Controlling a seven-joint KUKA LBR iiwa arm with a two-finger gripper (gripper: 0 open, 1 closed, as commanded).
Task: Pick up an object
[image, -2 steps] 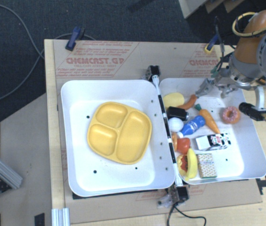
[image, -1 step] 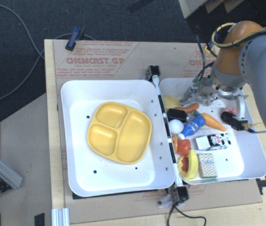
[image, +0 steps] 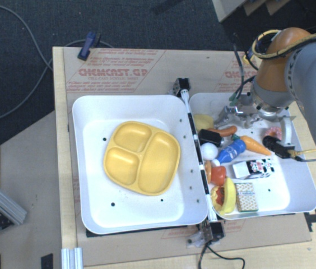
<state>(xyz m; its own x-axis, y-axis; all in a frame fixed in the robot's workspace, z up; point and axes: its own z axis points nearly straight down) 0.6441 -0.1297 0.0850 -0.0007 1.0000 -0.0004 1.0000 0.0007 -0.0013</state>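
Note:
The right bin holds a heap of small things: an orange carrot, a blue bottle, a white ball, a red piece, a banana, a tan block and a black-and-white patterned packet. My gripper hangs low over the far end of this bin, just behind a small orange piece and the carrot. The wrist and arm hide the bin's far right corner. I see nothing lifted.
The left bin carries a yellow divided plate. A yellow lump and a black piece lie against the divider between the bins. A blue clip rests on the bench's far left corner.

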